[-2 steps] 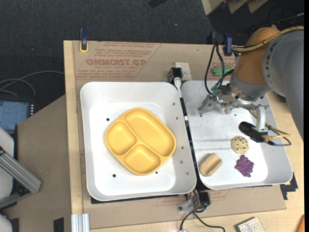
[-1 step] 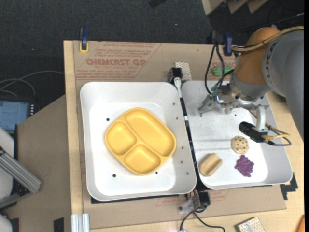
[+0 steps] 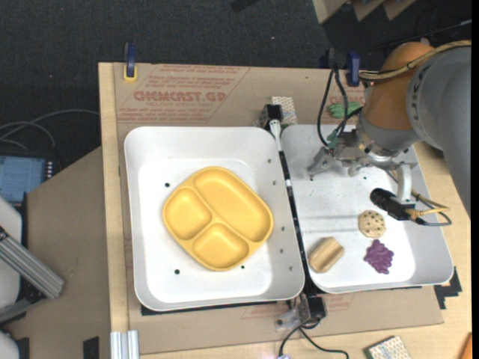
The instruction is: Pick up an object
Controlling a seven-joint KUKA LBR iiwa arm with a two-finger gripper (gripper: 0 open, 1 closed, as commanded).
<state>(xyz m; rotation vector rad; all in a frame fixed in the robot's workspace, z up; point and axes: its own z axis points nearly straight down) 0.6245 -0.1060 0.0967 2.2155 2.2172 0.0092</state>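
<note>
Nothing picked yet. The hand (image 3: 340,161) is over the upper part of the right bin (image 3: 337,208) — you can't tell if it's wide or narrow. Cookie (image 3: 371,223), tan block (image 3: 326,253) and purple cluster (image 3: 379,256) lie loose nearer the front — grasp and lift still to do.

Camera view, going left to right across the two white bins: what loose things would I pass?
Yellow divided plate → tan block → purple grape cluster. The round cookie overlaps the grapes sideways, so I leave it unplaced.
</note>
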